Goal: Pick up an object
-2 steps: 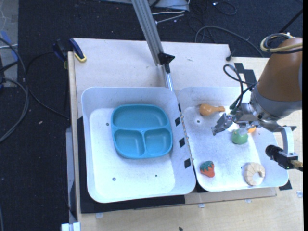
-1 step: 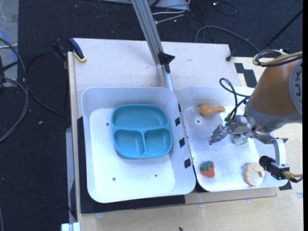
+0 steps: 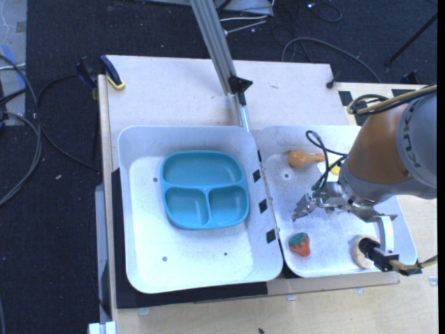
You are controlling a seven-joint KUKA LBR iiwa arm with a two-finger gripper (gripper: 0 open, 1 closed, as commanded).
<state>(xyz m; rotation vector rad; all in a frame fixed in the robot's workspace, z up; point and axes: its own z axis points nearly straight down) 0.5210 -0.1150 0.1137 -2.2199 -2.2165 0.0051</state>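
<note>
I have the gripper (image 3: 304, 207) low over the right bin (image 3: 400, 232), near its middle, and its fingers look slightly parted with nothing between them, though they are small and partly blurred, so I judge that cautiously. The closest candidate is the strawberry (image 3: 300, 243), lying toward the bin's near edge, just below the fingertips and apart from them. To do this well, I would centre the fingers over the berry before descending, spread them wider than its body, and close across its short width so it does not squirt sideways on the smooth floor. It looks like a small toy: red, rounded, with a green cap at the top. An orange pear-like piece (image 3: 304, 158) lies by the far edge, and a pale ring-shaped piece (image 3: 362, 252) sits toward the near right corner.
</note>
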